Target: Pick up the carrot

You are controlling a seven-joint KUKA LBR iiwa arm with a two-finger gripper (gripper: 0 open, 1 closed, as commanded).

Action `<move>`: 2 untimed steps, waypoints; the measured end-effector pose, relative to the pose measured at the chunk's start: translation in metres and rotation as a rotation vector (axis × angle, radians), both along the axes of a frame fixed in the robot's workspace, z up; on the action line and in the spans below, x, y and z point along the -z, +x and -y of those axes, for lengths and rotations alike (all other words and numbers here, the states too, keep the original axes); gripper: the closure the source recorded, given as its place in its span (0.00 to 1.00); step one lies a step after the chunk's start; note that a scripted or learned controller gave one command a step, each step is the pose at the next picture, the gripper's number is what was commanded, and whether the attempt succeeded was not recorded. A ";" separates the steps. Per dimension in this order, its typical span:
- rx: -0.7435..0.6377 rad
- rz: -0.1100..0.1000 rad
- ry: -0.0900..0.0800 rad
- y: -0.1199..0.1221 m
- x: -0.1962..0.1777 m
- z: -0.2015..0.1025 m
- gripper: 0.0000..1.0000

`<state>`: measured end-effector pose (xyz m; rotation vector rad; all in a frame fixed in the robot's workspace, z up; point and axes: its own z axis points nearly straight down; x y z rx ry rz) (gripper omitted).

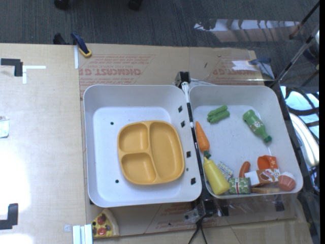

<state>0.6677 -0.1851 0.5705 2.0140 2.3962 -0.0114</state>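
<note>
The carrot (202,136) is orange with a small green top at its lower end. It lies in the right bin (274,101), tight against that bin's left wall, pointing up and down the view. Just below it stands a yellow squeeze bottle (215,175).
The left bin (96,151) holds a yellow three-part plate (150,151). The right bin also holds a green bean pod (218,114), a green bottle (256,125), and a cluster of small food packets (264,178) at its lower right. A pizza-slice toy (103,225) lies on the cardboard below the left bin.
</note>
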 end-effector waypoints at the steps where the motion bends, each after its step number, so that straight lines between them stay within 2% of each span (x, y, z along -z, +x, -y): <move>1: 0.001 0.000 0.000 0.000 0.000 0.000 0.00; 2: -0.006 0.003 -0.003 0.002 -0.009 -0.002 1.00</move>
